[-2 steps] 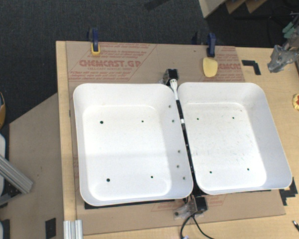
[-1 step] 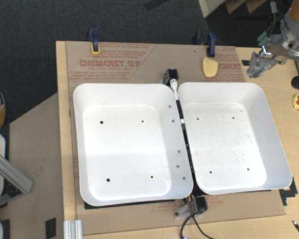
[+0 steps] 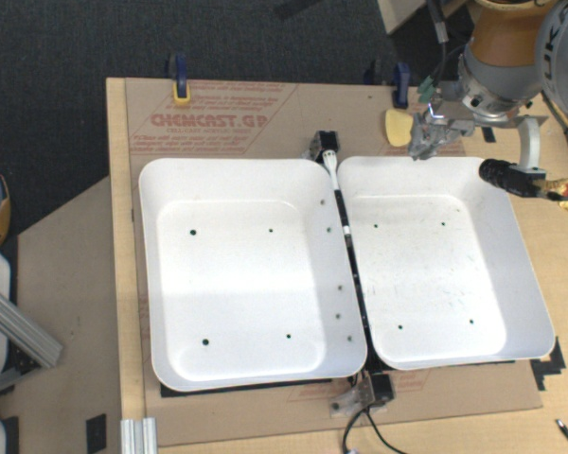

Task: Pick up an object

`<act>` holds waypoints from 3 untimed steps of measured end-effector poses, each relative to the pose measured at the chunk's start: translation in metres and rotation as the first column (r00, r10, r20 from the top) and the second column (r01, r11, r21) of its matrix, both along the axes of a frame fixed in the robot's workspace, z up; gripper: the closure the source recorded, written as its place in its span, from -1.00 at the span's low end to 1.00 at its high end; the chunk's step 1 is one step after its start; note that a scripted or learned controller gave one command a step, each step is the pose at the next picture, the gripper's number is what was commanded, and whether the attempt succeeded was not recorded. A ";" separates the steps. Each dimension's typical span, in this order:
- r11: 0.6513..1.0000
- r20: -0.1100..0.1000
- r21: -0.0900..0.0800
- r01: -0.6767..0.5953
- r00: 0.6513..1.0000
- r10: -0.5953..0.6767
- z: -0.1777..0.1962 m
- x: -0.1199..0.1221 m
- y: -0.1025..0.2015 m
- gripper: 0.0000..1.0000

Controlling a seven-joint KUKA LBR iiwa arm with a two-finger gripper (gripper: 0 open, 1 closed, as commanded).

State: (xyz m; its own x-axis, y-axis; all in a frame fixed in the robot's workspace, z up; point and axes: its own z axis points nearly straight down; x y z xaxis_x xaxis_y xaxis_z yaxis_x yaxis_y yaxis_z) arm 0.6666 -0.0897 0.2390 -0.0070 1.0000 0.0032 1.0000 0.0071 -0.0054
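A small pale yellow object lies on the brown board just behind the far rim of the right bin. My gripper hangs at the far left corner of that bin, close to the right of the yellow object. Nothing shows in its grasp. The grey arm with its orange band comes down from the top right corner.
The left bin sits beside the right one, with a black strip along the seam between them. Blue clamps hold the board's far edge. A black part juts over the right bin's far right rim.
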 end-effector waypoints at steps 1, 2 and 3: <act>1.000 0.019 -0.004 0.002 1.000 -0.002 0.124 0.001 0.040 1.00; 1.000 -0.002 -0.002 0.005 1.000 -0.005 0.066 -0.038 0.072 1.00; 1.000 0.023 -0.002 0.002 1.000 -0.002 0.251 -0.057 0.117 1.00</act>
